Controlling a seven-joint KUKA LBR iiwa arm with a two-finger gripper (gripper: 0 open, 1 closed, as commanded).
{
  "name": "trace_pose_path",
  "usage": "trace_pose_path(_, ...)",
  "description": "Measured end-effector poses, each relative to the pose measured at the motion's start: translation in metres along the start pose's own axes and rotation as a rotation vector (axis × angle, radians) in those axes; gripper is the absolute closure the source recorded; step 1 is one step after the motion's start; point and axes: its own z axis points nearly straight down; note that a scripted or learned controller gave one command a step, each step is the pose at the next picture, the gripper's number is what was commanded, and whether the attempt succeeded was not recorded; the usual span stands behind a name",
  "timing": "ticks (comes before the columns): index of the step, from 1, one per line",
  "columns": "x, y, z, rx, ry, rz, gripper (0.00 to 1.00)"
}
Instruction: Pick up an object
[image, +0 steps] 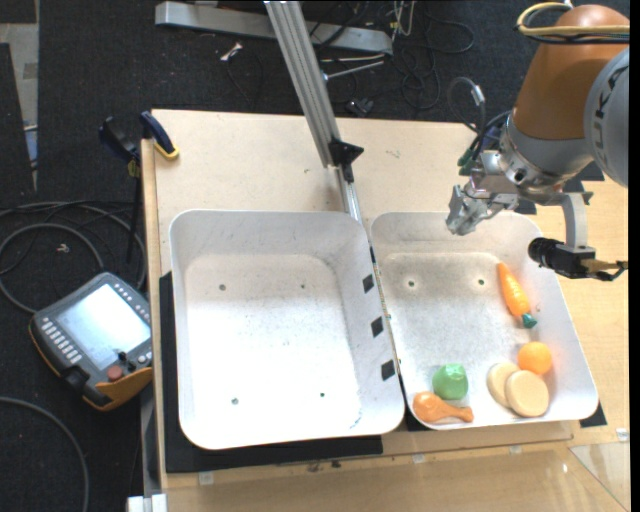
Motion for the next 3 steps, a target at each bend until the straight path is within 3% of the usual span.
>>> trace_pose_path(1,0.052,-0.003,0.016,0.002,0.0,0.0,1.0)
trace_pose_path(3,0.156,-0.027,0.012,0.001,0.0,-0.001,1.0)
